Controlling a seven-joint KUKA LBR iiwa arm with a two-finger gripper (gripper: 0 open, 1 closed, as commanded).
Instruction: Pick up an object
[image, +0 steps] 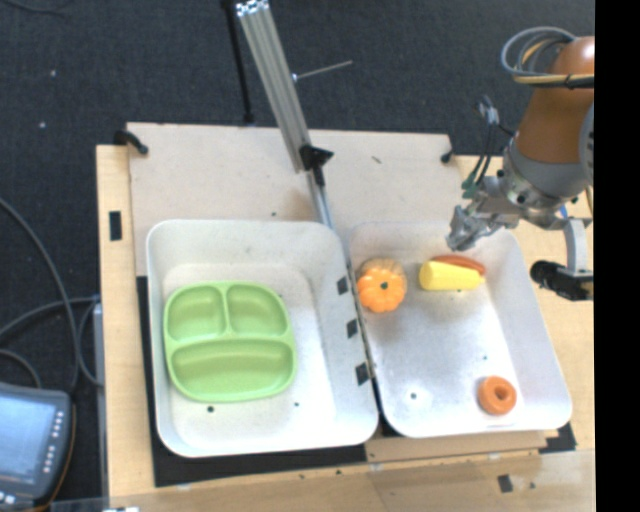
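Claw (462, 238) hovers just beside yellow block (447, 275) — apart.

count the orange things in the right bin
2: a small pumpkin by the bin's left wall, and a ring near its front right corner.

Below me the tabletop (220, 170) carries two white bins; the left bin (320, 300) holds a green divided tray (230, 340). A slanted metal rail (280, 85) crosses behind, over dark carpet (100, 60).
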